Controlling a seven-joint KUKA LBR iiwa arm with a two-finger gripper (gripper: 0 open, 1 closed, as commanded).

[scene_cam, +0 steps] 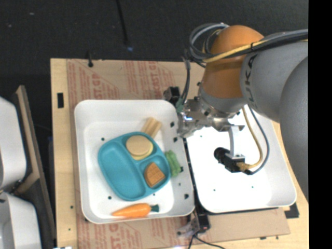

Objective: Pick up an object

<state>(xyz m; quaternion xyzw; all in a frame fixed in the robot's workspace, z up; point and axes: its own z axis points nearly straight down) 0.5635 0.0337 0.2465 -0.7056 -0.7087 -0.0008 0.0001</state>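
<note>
I am looking down at two white bins side by side on the worktop [67,87]. The left bin [85,118] is holding everything worth picking: a blue tray [116,173] with a round biscuit [140,146] and a brown waffle piece [154,174] lying in its compartments, a wooden block [151,126] touching the tray's far edge, a green piece [173,162] just beside its right rim, and a carrot [134,210] lying alone near the front wall.

I am judging these to be light, stiff toy foods, likely smooth and a little slippery. The carrot is looking like the easiest take: it is lying apart from the rest, and I would be closing across its narrow body near the middle. The tray is wide and shallow, so only its rim is offering a hold.

The arm [228,77] is hanging over the gap between the bins, with the claw [189,122] under the wrist; I cannot tell its state. The right bin [270,191] is lying under the arm. Room beside the carrot is tight against the front wall.
</note>
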